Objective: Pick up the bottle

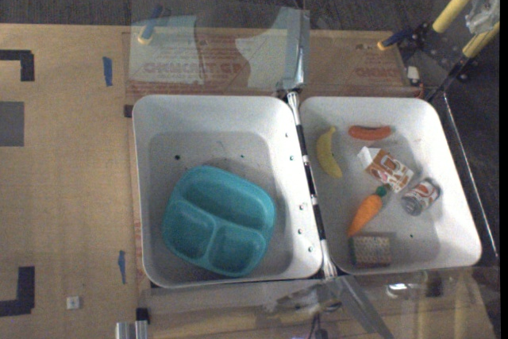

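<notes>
We are looking at the small silver bottle with a red label. It is lying tilted in the right-hand white bin, near the arm's side, beside the orange toy carrot. We cannot tell the end effector's state.

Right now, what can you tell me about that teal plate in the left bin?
The teal tray is a plastic-looking plate with rounded corners, divided into three compartments: one long section and two smaller ones. It lies flat and right side up on the floor of the left white bin, turned at a slant to the bin's walls and sitting toward the near right corner. Its compartments hold nothing that I can make out. Nothing touches it but the bin floor beneath.
</notes>
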Controlling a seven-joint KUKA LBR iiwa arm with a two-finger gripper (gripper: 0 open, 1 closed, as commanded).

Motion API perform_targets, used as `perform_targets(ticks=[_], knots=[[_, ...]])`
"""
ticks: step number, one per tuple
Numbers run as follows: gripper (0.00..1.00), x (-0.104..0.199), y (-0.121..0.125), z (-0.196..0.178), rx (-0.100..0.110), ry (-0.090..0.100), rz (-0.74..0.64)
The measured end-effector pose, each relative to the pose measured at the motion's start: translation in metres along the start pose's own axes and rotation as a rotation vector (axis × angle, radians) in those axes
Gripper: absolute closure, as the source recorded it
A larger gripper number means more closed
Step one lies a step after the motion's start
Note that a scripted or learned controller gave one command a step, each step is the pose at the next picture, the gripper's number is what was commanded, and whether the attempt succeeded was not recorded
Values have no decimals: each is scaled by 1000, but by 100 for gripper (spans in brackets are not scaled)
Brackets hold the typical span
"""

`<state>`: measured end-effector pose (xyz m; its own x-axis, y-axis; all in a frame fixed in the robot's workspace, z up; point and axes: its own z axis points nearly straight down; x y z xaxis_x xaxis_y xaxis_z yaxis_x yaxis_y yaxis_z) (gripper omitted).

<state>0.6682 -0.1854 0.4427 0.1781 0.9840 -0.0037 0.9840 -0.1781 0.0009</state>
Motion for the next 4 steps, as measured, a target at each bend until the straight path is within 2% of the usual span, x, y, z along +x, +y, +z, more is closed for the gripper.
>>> perform_targets(ticks=[1,2,3,4], knots=[[100,-17,1,10,6,2,319],[100,25,-42,9,7,3,370],[100,-18,-15,10,5,1,723],[100,-8,-9,10,6,1,1162]])
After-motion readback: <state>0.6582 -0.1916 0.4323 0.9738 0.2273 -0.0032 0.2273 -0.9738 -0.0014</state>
